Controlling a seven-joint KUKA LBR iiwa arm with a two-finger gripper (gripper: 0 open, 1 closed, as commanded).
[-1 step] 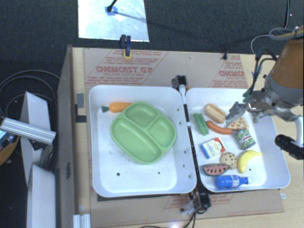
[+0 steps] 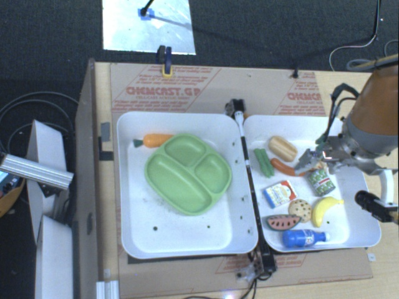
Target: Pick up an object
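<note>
Two shallow white plastic bins sit side by side on the tabletop (image 2: 187, 83), which is covered with printed brown cardboard.

Left bin (image 2: 134, 229): a light green divided plastic plate (image 2: 188, 174) lies near the middle, tilted askew. An orange toy carrot (image 2: 154, 140) lies just beyond its upper left edge, touching or nearly touching the plate rim.

Right bin (image 2: 355, 226): holds the loose objects. A tan toy bread roll (image 2: 282, 147) is at upper left, with a green toy bean pod (image 2: 263, 162) beside the divider and a red-orange toy sausage (image 2: 283, 167) just below the roll. A small green-labelled toy can (image 2: 321, 182) sits near the bin's centre right. A blue-and-white snack packet (image 2: 279, 194) lies lower left of the can. Along the front: a watermelon slice toy (image 2: 279, 222), a chocolate-chip cookie toy (image 2: 300, 209), a yellow toy banana (image 2: 325, 208) and a blue plastic bottle (image 2: 303, 237) lying on its side.

The grey arm with orange band (image 2: 379, 108) reaches in from the right. The gripper (image 2: 317, 158) is low over the right bin, just above the can and beside the sausage's right end. Cannot tell how far it is parted or whether anything is gripped.
</note>
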